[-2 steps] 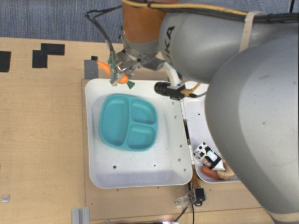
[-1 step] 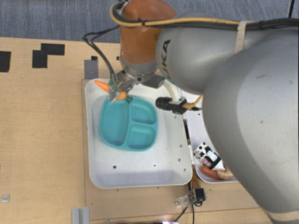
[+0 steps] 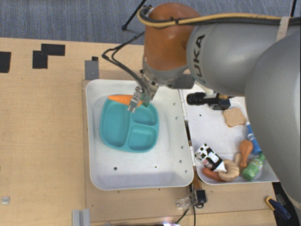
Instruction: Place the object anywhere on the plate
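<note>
A teal divided plate lies in the left white bin. An orange carrot lies crosswise at the plate's far rim, partly over the upper left compartment. My gripper hangs over the plate's far edge, its tip right at the carrot's right end. Whether it has hold of the carrot is unclear from this angle. The orange-banded wrist above hides the bin's back right corner.
The right bin holds a slice of bread, a black-and-white cow toy, a red sausage, a tan pastry, a drumstick and a green bottle. The big grey arm covers the right side.
</note>
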